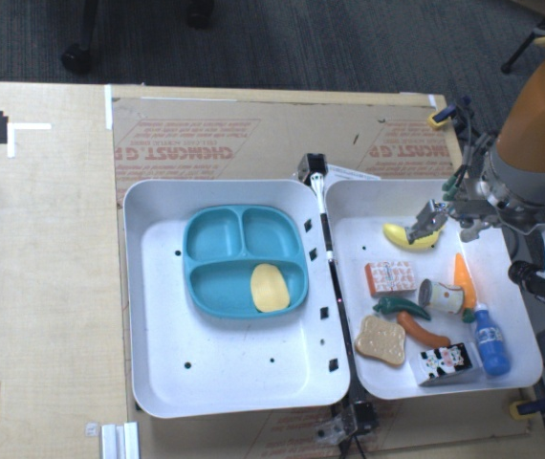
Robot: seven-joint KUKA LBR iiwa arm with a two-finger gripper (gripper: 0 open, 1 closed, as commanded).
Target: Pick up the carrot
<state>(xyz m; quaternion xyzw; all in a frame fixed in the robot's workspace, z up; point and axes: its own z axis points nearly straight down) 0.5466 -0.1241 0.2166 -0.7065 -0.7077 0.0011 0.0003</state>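
Plastic toys of many shapes lie in the right shallow white bin (373,371), below the two-finger gripper (432,220). This pincer hangs at the far side of that bin, and I cannot tell how its tips stand, because they are small and dark against the curved yellow toy banana (412,238) just under them. The smooth orange cone-shaped carrot (463,274) lies a little nearer the camera than the pincer and slightly to its right, apart from it. Its long axis runs almost from far to near, with the narrow tip pointing away toward the pincer side and the thick end nearer the camera. Beside the thick end there is a small grey and white cylinder (443,296), and below it a blue plastic bottle (490,343).

Further from the pincer, toward the near edge, I see a small red and white box (390,277), a red sausage-like piece with a green leafy part (416,321), a flat brown toast slice (381,341) and a black and white printed card box (444,361).

Well to the left of the pincer, the left white bin (158,371) holds a teal divided plate (244,260) with a pale yellow oval piece (271,287) in it. Both bins rest on brown cardboard (215,142) over a light wooden bench (33,256). Behind is dark grey carpet (301,27).
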